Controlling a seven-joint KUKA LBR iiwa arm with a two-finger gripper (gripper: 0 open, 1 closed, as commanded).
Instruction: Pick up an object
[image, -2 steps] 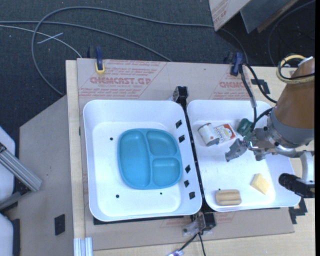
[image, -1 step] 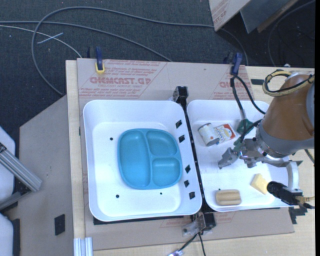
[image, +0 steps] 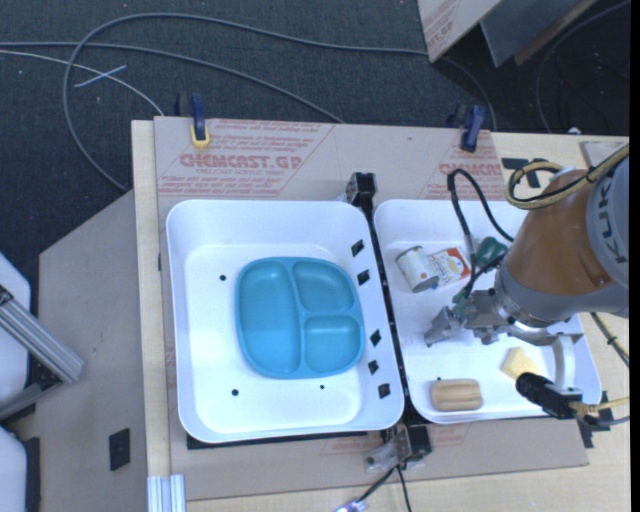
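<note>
2 white bins: left bin (image: 190, 330), right bin (image: 400, 225). Light-blue divided plate (image: 298, 317) in left bin. Right bin: tan bread roll (image: 456, 395), pale-yellow block (image: 519, 360), white can w/ orange-red label (image: 432, 268). Arm (image: 560, 250) grey w/ orange band. Table (image: 260, 160) tan, red lettering; blue clamps (image: 198, 118).

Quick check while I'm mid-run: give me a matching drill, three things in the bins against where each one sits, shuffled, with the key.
Things:
1. blue divided plate
2. small can
3. tan block

Places:
A. right bin, near front edge
B. left bin, centre
C. right bin, toward the back, lying on its side

Pairs: 1-B, 2-C, 3-A
</note>
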